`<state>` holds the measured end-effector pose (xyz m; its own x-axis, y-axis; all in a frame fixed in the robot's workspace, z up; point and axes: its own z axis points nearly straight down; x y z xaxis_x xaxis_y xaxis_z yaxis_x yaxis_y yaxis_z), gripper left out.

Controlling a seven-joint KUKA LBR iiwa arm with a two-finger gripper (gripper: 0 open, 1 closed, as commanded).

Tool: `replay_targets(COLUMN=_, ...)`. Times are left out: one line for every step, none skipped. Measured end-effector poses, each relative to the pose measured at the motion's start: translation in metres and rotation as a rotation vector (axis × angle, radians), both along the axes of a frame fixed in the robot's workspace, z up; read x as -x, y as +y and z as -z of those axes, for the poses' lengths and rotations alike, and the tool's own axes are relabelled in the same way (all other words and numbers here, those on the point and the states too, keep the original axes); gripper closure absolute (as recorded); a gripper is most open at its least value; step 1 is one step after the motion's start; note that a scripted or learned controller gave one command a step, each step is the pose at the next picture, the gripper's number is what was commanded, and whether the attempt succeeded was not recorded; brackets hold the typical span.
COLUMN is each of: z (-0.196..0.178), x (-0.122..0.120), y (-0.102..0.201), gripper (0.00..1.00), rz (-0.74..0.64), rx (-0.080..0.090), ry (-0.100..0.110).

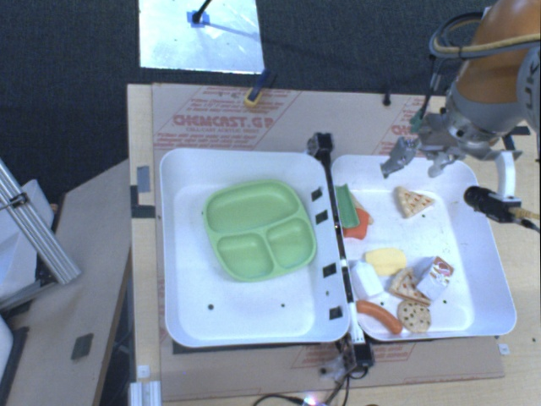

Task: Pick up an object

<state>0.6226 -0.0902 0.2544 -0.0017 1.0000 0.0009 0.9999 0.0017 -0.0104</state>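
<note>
1. Hanging over the far edge of the right bin (494,299), the gripper (416,160) has its two fingers spread wide, with nothing between them.
2. One fingertip (391,166) is over the bin's far rim, the other (439,165) is a little farther right; both are apart from the toy food below.
3. A triangular pizza slice (412,200) lies in the right bin just nearer the camera than the gripper, closest of all the pieces to it.
4. Against the divider (334,227) between the bins lie a green strip (346,206) and an orange-red piece (360,222), touching one another.
5. Farther toward the near edge of the right bin are a yellow piece (385,260), a white block (366,279), a second slice-shaped piece (407,286), a small red-and-white carton (437,277), a round cracker (413,315) and a sausage (379,315), all clustered closely.
6. The left bin (182,252) holds a green divided tray (258,229), lying flat with its three compartments facing up.
7. Both bins sit on a brown printed board (220,112) atop the table (139,125).
8. Beyond the board, away from the bins, a shiny square sheet (200,24) lies on the dark floor.
</note>
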Motion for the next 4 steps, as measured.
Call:
replay_targets(z=-0.007, x=-0.002, y=0.000, gripper=0.00, rz=-0.002, rx=0.001, ry=-0.012)
replay_targets(z=0.048, x=0.006, y=0.006, gripper=0.00, rz=0.000, rx=0.000, ry=-0.008)
replay_targets(z=0.092, x=0.000, y=0.006, gripper=0.00, rz=0.001, rx=0.001, ry=-0.008)
replay_targets(z=0.138, x=0.003, y=-0.001, gripper=0.00, rz=0.002, rx=0.001, ry=-0.008)
